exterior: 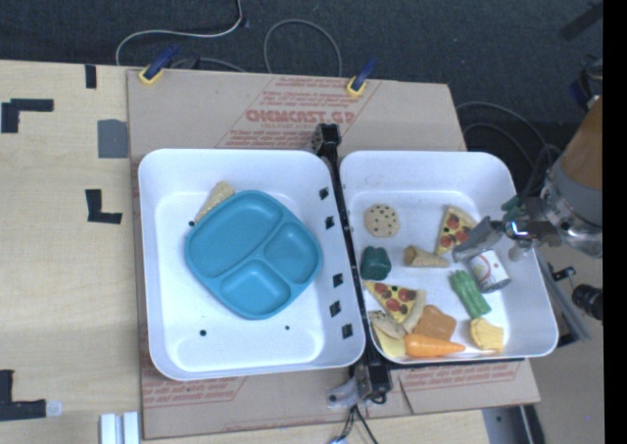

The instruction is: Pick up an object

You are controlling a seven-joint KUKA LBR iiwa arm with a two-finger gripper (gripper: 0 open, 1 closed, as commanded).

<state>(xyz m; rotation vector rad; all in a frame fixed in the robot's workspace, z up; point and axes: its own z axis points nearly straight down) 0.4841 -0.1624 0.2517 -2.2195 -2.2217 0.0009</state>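
My gripper (487, 253) hangs over the right side of the right bin (431, 170), reaching in from the right edge. Just left of it lies a pizza slice (453, 228), and a green stick-shaped toy (469, 294) lies right below it. Other toy foods fill this bin: a cookie (382, 221), a dark green lump (374, 262), a tan piece (424, 258), a second pizza slice (395, 299), an orange carrot (433, 345), a brown block (438, 320) and a yellow piece (487, 334). Nothing visibly hangs from the gripper.
The left bin (167, 334) holds a blue divided plate (255, 253) with a tan item (214, 200) poking out from under its upper left rim. A black divider with clips (338, 236) runs between the bins. Cables (235, 11) trail behind the cardboard.
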